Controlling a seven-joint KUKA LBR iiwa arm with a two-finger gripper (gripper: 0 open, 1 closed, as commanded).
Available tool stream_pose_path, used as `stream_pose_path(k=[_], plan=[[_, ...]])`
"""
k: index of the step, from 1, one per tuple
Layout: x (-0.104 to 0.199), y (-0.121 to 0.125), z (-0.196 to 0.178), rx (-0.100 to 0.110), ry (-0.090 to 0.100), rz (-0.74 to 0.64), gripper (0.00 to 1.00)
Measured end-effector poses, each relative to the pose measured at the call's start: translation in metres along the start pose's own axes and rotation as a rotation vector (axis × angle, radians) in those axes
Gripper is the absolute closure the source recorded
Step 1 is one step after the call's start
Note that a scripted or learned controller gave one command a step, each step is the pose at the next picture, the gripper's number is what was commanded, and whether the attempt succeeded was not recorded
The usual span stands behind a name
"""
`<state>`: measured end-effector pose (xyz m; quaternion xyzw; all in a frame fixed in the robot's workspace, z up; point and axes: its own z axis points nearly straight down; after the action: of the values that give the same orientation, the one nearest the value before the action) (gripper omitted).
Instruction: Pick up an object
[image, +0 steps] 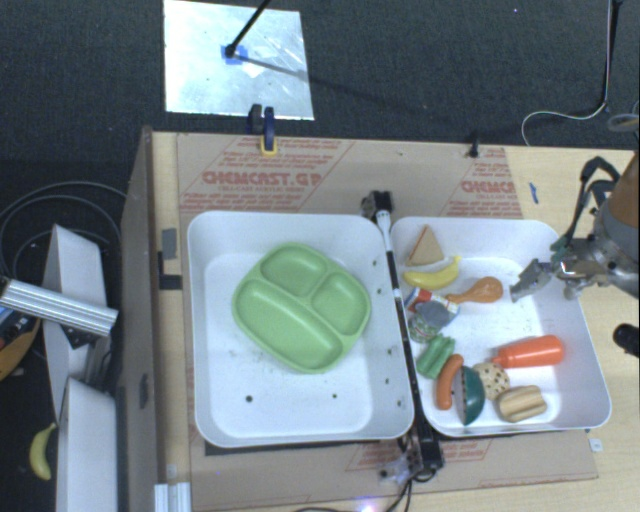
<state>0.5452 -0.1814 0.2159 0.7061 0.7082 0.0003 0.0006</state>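
Observation:
The right bin (578, 330) holds several toy foods: a tan bread wedge (427, 245), a yellow banana (437, 273), an orange drumstick (478, 291), a grey-blue piece (432, 318), a green pickle (435, 354), a red sausage (449, 380), a teal piece (470, 397), a speckled round piece (490, 378), an orange carrot (528, 351) and a tan roll (521, 402). My gripper (548, 280) hangs over the bin's upper right part, right of the drumstick and above the carrot. It is open, with nothing between its fingers.
The left bin (225, 400) holds a green divided plate (302, 306). A black divider bar (400, 310) runs between the two bins. Cardboard (300, 170) lines the bench behind them, with a small clamp (265, 128) at the far edge.

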Motion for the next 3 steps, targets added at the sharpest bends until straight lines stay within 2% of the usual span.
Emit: stream_pose_path(k=[1,2,3], plan=[[0.026,-0.033,0.103,0.009,0.004,0.001,0.00],[0.084,0.002,0.073,-0.003,-0.001,-0.003,0.00],[0.049,-0.062,0.078,0.005,0.001,0.006,0.00]])
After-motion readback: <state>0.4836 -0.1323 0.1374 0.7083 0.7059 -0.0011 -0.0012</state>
